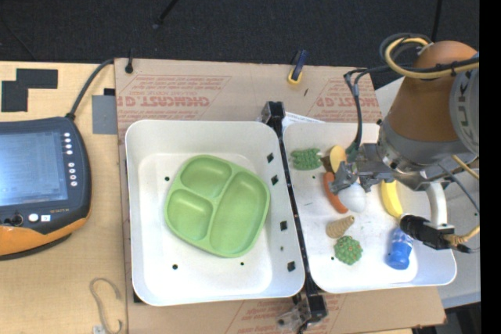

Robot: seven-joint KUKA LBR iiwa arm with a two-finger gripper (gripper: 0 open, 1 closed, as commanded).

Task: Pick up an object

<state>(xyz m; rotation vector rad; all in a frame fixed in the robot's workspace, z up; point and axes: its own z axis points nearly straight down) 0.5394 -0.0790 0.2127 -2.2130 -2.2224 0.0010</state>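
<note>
Where the right bin (pixel 438 271) lies nearest, I count one knobbly green ball (pixel 348 250), one blue bottle shape (pixel 399 250) and one ridged tan piece (pixel 340 227). My gripper (pixel 344 177) hangs over the smooth orange carrot (pixel 336 195); whether it is clenched, I cannot tell. Left, one glossy green three-compartment plate (pixel 217 204). Beyond, cardboard printed backwards.
</note>
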